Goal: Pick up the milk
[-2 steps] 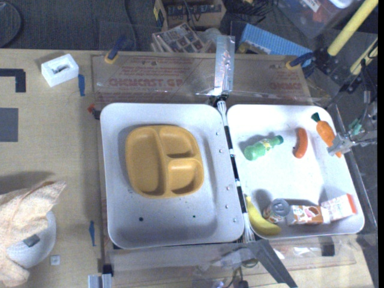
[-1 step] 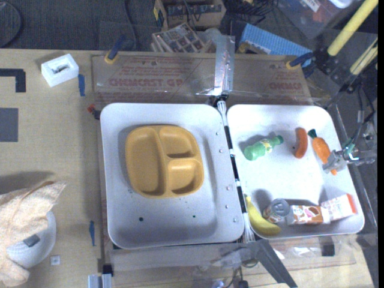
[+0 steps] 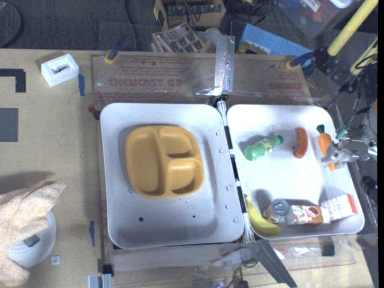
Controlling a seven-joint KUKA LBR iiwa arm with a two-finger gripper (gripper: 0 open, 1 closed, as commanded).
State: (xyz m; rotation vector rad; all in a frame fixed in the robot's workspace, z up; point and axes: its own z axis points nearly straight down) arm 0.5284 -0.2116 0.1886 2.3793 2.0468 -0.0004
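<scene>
The milk carton (image 3: 339, 208), white with orange ends, lies on its side in the front right corner of the right bin (image 3: 312, 171). A small printed box (image 3: 306, 214) touches its left end. My gripper (image 3: 338, 153) shows as a small metal piece at the bin's right rim, next to the carrot (image 3: 324, 143) and well behind the milk. Nothing is visibly held in it.
The right bin also holds a green bottle (image 3: 261, 148), a red sausage (image 3: 300, 142), a can (image 3: 279, 209) and a banana (image 3: 260, 218) at the front left. A yellow divided plate (image 3: 164, 160) lies in the left bin (image 3: 120, 215). Cables and gear crowd the right edge.
</scene>
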